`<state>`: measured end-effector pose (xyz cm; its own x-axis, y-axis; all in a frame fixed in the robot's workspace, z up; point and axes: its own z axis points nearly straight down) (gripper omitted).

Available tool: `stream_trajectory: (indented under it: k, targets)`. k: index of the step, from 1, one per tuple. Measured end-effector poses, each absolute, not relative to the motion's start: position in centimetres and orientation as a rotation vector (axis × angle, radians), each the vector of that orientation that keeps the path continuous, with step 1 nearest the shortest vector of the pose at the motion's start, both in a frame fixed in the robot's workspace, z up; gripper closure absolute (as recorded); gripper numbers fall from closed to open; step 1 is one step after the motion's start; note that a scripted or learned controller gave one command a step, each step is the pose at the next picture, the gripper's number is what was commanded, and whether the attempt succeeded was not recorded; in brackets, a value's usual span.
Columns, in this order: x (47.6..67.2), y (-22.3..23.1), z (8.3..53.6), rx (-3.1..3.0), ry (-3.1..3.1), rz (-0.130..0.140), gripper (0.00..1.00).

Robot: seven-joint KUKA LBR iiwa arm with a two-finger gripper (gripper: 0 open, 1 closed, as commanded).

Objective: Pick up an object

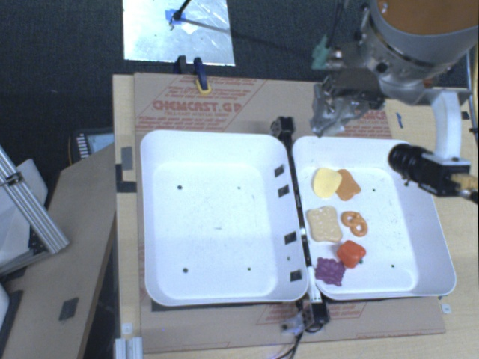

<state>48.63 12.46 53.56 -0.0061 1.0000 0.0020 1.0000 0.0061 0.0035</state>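
Where cardboard (224, 99) lies, white bins (217, 215)

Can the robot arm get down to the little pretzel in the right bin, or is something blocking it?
Probably yes. The pretzel lies flat in the right bin, uncovered. The gripper hangs above the bin's far edge with open space between. The orange piece and red piece sit nearby, so it's a bit tight.

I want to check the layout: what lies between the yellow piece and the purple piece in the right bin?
In the camera view, the beige bread slice lies between the yellow piece and the purple piece.
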Motion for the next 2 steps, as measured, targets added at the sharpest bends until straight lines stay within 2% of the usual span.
stream_trajectory:
  k: [1,2]
  targets:
    - [48.5,20.6,47.7,2.211,2.237,-0.005,1.0]
    - [48.6,22.6,53.8,2.213,2.227,0.013,1.0]
